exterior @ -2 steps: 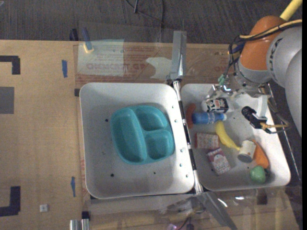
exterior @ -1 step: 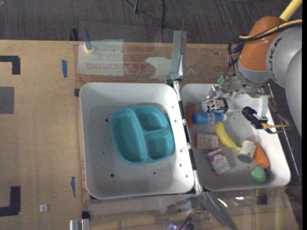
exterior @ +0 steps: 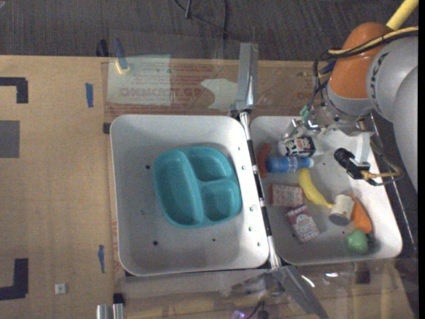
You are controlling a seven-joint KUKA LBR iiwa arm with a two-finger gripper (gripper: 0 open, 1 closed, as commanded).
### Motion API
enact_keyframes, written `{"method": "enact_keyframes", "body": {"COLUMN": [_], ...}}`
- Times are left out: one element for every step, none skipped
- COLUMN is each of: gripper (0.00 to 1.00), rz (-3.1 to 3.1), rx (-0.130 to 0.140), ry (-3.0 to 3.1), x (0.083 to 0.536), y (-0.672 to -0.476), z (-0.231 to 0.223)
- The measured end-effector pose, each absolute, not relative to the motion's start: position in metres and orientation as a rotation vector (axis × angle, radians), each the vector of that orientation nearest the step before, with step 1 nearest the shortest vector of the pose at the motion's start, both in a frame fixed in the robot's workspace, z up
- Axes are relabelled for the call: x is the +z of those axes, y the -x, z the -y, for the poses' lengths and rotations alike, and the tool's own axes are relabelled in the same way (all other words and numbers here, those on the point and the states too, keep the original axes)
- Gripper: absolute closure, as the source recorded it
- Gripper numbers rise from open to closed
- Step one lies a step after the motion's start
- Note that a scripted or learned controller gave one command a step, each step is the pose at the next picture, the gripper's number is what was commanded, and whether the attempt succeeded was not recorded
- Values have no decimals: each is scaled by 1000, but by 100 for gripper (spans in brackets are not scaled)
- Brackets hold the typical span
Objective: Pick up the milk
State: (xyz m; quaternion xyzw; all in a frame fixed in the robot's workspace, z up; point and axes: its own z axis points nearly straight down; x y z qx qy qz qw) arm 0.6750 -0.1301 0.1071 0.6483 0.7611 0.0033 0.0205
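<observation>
Milk (exterior: 300, 145) near bin (exterior: 392, 244) top edge, under fingers (exterior: 307, 123)

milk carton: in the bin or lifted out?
Cannot tell whether it is lifted. The milk carton appears within the right bin, directly under the gripper.

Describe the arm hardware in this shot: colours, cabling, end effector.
The grey KUKA arm has rounded, glossy links and a bulbous orange band above the wrist. Dark cables loop beside that band. The end effector is a small, dark metallic assembly with greenish bits near its tip. A black cylindrical part with tan wiring juts out below the wrist.
</observation>
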Motion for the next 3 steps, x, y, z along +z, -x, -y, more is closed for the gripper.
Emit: {"method": "enact_keyframes", "body": {"gripper": [100, 0, 0], "rz": [-2355, -2358, -2403], "rx": [16, 14, 21], "ry": [-2006, -2009, -1983], "x": [121, 120, 96], "y": [-677, -677, -634], "z": [131, 130, 101]}}
